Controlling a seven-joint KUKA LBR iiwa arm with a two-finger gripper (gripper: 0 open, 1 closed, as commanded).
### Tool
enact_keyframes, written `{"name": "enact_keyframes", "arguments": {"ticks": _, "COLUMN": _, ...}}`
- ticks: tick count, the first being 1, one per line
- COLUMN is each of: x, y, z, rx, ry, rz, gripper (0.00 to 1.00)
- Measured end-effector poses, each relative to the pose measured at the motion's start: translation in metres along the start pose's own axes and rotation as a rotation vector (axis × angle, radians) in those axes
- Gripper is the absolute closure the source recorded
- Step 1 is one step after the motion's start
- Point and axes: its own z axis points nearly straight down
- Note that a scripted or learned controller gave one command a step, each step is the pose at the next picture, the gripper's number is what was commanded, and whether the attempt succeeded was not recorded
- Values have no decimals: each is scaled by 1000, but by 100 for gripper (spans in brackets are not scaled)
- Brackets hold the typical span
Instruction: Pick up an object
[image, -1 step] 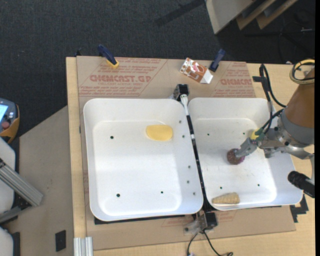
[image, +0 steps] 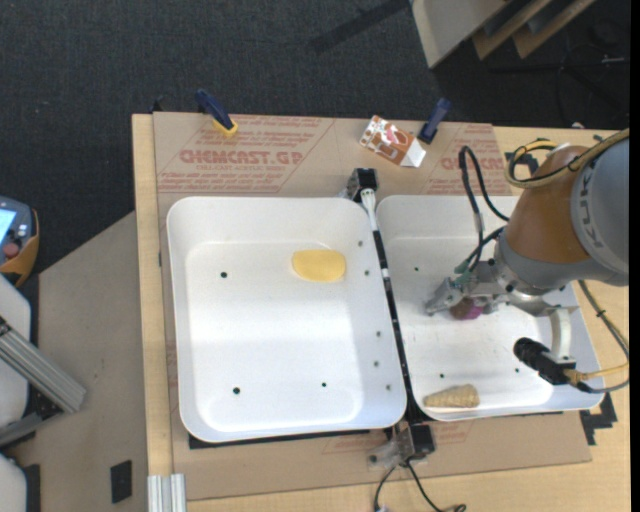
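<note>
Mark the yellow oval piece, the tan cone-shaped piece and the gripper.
yellow oval piece (image: 319, 265), camera view, centre of its top.
tan cone-shaped piece (image: 452, 398), camera view, mid-body.
gripper (image: 462, 303), camera view, at its fingertips.

Left bin (image: 200, 330): is holding a flat round piece (image: 319, 265) toward its rear.
Right bin (image: 420, 225): is holding a cone-shaped piece (image: 451, 398) at its front edge, and a small object (image: 466, 309) lying mid-bin under the gripper (image: 452, 297).

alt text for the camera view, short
A grey-and-orange arm reaches from the right into the right bin, its gripper low over a small dark reddish object. A tan cone-shaped piece lies near that bin's front edge; a yellow oval sits in the left bin.
</note>
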Motion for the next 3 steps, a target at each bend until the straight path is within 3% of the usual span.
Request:
{"name": "enact_keyframes", "arguments": {"ticks": 1, "x": -2, "y": 0, "z": -16, "rx": -4, "ry": -2, "rz": 3, "gripper": 100}}
{"name": "enact_keyframes", "arguments": {"ticks": 2, "x": 75, "y": -2, "z": -133, "rx": -12, "ry": 0, "rz": -6, "gripper": 100}}
{"name": "enact_keyframes", "arguments": {"ticks": 3, "x": 82, "y": -7, "z": -425, "rx": -24, "ry": -3, "rz": 0, "gripper": 100}}
